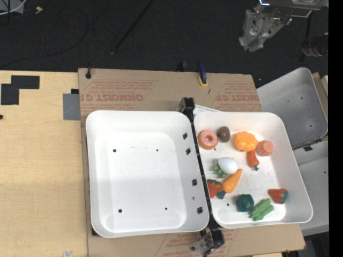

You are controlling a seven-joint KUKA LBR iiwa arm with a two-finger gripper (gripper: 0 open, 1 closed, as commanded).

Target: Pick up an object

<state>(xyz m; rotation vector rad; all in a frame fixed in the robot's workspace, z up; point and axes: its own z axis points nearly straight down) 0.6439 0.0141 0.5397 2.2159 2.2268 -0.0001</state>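
The gripper [256, 36] is pale grey metal, mounted under a silvery bracket.

One fixed camera looks down on me at a slant from above the bench [37, 159], far enough to take in both bins [139, 226] whole.

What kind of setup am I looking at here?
Most likely a robot grasping test bench in a lab: two shallow white bins clipped side by side on cardboard, toy food such as a pink donut and orange carrot, and the gripper hanging above.
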